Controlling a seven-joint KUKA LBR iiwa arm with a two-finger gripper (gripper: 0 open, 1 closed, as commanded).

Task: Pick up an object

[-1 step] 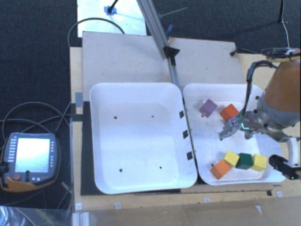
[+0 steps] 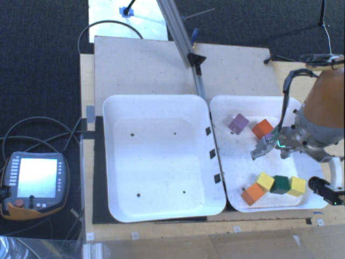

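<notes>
The arm (image 2: pixel 323 112), grey with its orange band, reaches in over the right bin (image 2: pixel 237 201) from the right edge of the surface (image 2: pixel 161 63). Its gripper (image 2: pixel 262 148) hangs low over the middle of that bin, pointing toward the divide between the two bins. From this slanted view I cannot tell whether the fingers are wide or narrow, and no object is visibly between them.

Six blocks lie in the right bin. A purple block (image 2: pixel 238 124) sits toward the far side of the bin, and an orange-red block (image 2: pixel 262 128) lies just beside it, on its right, close to the gripper's far side. Whether the gripper touches that orange-red block cannot be told. Along the near edge of the bin there is a cluster: an orange block (image 2: pixel 252 193) at the near-left, a yellow block (image 2: pixel 265 181) touching it, a dark green block (image 2: pixel 281 184) next to that, and a second yellow block (image 2: pixel 297 186) at the right end of the row.

The left bin (image 2: pixel 156 155) shows its white floor with a few small dark dots. Between the bins, three small black clips (image 2: pixel 212 154) sit along the shared rim. A grey metal pole (image 2: pixel 175 20) slants across the far part of the surface. Off the surface, to the left, a teach pendant (image 2: pixel 33 185) with a lit screen lies on the dark floor (image 2: pixel 43 47) amid cables.
</notes>
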